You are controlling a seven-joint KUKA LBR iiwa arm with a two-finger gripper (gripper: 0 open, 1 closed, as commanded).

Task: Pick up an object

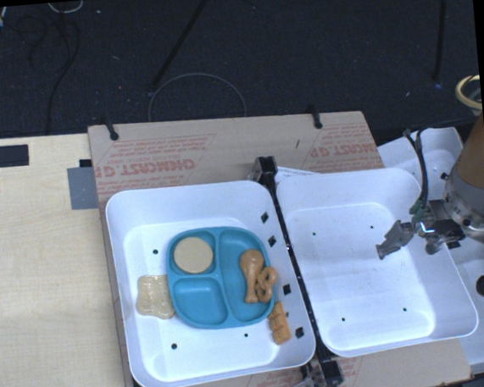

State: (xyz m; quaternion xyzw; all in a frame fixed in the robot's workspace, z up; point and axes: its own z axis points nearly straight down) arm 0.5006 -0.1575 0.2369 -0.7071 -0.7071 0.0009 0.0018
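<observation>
A blue sectioned plate lies in the left bin. On it sit a round tan cookie and a brown drumstick with a pretzel. A pale bread slice lies against the plate's left side, and a small orange-brown piece rests by its lower right corner. My gripper hangs over the right side of the right bin, far from all the food. Nothing shows between its fingers.
A black divider clamp runs between the two bins. Both bins rest on a cardboard sheet on the wooden bench. Cables and a white surface lie at the far right behind the arm.
</observation>
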